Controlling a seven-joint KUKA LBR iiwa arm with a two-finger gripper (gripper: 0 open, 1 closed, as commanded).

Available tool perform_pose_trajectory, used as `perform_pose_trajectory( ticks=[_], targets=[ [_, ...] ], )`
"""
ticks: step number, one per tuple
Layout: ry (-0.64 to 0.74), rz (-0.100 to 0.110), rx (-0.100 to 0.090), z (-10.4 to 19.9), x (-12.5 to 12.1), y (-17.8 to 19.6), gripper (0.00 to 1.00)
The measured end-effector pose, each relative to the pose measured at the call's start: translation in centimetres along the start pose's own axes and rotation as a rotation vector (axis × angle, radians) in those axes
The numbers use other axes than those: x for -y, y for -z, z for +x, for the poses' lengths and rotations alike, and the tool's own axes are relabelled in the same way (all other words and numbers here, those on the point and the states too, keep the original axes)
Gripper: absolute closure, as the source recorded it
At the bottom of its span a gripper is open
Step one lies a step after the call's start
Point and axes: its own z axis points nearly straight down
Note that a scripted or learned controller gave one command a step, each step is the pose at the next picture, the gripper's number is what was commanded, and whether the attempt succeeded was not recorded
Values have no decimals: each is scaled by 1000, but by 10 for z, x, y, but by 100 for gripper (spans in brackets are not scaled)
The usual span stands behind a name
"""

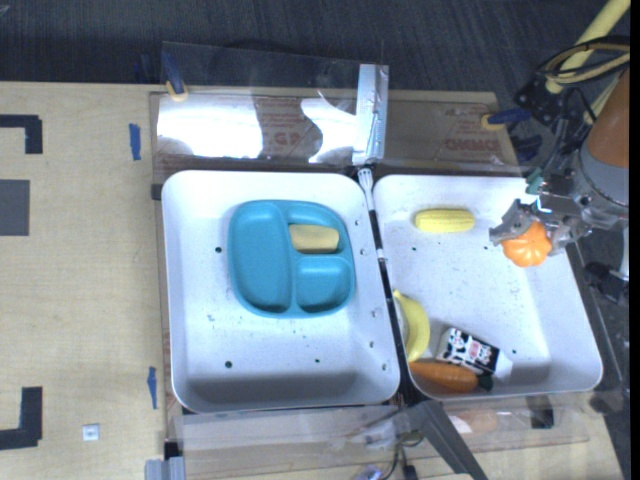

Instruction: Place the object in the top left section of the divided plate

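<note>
In the right bin [560, 298], the end effector [527, 233] grips an orange object [527, 248]

white bins: 2, left [190, 268] at 9 o'clock, right [570, 348] at 3 o'clock | blue divided plate [262, 258]: 1 | yellow pieces: 3, on plate [314, 238], upper right bin [444, 220], banana [414, 326] | orange items: 2, at gripper [528, 248], 5 o'clock [445, 376] | black-and-white packet [470, 351]: 1

We see a blue divided plate [290, 258] lying flat in the left bin [190, 298], with a yellow oblong piece [314, 239] resting in its upper right section; a small orange object [528, 247] sits between the end effector [528, 230] fingers over the right bin [560, 358]
</note>
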Motion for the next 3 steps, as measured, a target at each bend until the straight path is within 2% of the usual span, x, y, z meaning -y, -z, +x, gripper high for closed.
perform_pose_trajectory(
  ticks=[1,2,3],
  targets=[
    [-405,-2,-1,5,-21,-117,100],
    [-414,-19,-5,27,43,-125,100],
    [-413,-12,-2,27,45,-130,0]
  ],
)
